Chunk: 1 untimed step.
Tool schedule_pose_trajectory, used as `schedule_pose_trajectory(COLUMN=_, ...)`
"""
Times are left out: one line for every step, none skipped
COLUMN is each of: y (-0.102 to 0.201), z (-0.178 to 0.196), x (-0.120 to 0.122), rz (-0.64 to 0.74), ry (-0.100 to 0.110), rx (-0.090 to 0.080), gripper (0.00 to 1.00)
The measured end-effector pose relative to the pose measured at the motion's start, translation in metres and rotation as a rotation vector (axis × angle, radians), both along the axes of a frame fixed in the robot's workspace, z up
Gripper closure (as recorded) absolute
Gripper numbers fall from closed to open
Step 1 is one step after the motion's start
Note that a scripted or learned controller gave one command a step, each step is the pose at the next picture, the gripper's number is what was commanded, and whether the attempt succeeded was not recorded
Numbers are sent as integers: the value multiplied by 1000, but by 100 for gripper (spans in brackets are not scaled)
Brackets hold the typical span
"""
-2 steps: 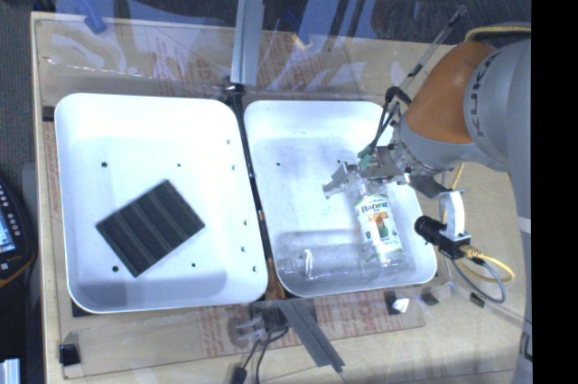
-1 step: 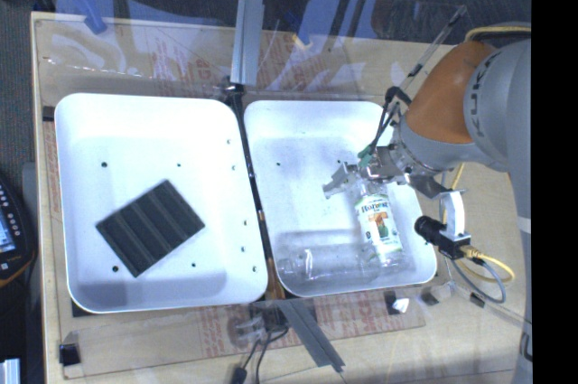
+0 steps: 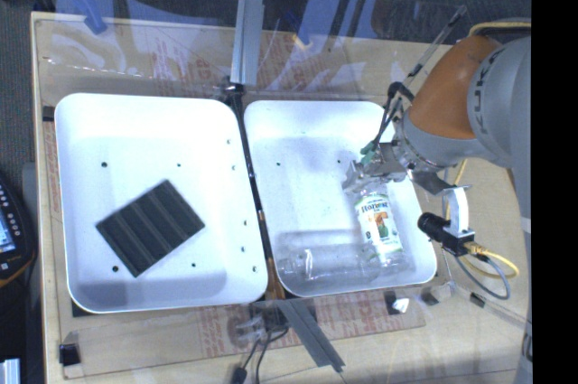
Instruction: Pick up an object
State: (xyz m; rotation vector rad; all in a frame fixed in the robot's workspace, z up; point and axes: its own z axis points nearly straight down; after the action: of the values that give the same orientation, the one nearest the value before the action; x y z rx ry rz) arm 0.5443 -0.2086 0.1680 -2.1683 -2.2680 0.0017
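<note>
**Slick bottle, poor angle**

Nearest the front wall of the right bin point(image 3: 271, 192) lies a clear plastic bottle point(image 3: 321, 263) on its side. Just behind it a labelled bottle point(image 3: 379, 229) lies with its neck under my gripper point(image 3: 366, 163). I cannot tell my fingers' state. The rounded plastic may squirt sideways or roll.

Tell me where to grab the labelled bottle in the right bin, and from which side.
Take the labelled bottle across its body at the label, coming straight down from above. It lies on its side, running from the middle of the right bin toward the near wall, so the round sides are free there. Its lower end touches the clear bottle; the end effector is at its neck end.
</note>
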Motion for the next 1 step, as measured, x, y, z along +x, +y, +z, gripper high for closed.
schedule_pose_trajectory(y=0, z=0, x=0, rz=0, ry=0, rx=0, gripper=0)
